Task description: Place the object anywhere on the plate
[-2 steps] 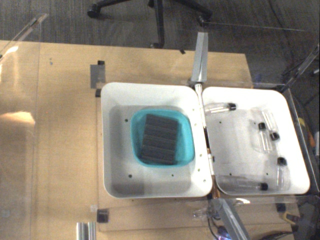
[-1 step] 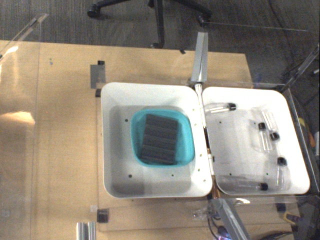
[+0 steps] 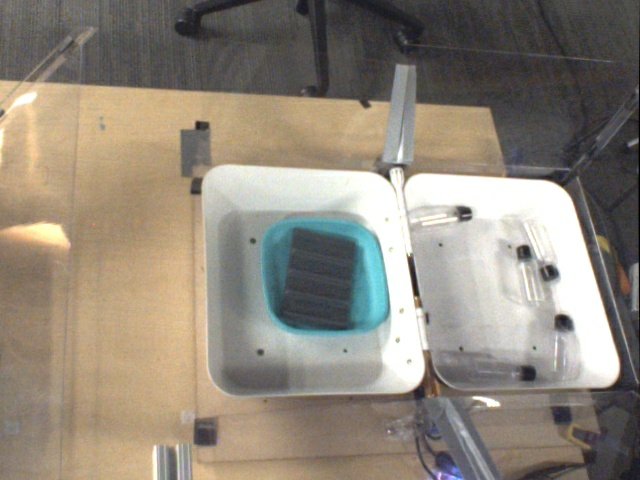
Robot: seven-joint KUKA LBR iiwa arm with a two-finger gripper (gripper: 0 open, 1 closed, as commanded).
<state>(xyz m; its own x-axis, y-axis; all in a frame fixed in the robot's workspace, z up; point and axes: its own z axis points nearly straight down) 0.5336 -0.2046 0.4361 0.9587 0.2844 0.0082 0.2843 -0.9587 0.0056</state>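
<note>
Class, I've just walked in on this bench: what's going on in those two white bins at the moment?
Nothing is being handled at this moment. In the left bin sits a turquoise plate with a dark ridged block already lying on it. The right bin holds several clear tubes with black caps, scattered loose across its floor. Judging by how things lie, the block looks placed.

- Left bin [image 3: 230, 268]: white, with small dark dots on its floor.
- Plate [image 3: 372, 278]: turquoise, square.
- Object on the plate [image 3: 320, 280]: dark grey block, ridged in crosswise bands.
- Right bin [image 3: 590, 298]: white.
- Tubes [image 3: 440, 215] in the right bin: clear, with black caps.
- Surface [image 3: 110, 298]: pale tan wood.
- Floor [image 3: 120, 8] at the frame's top: grey carpet.
</note>
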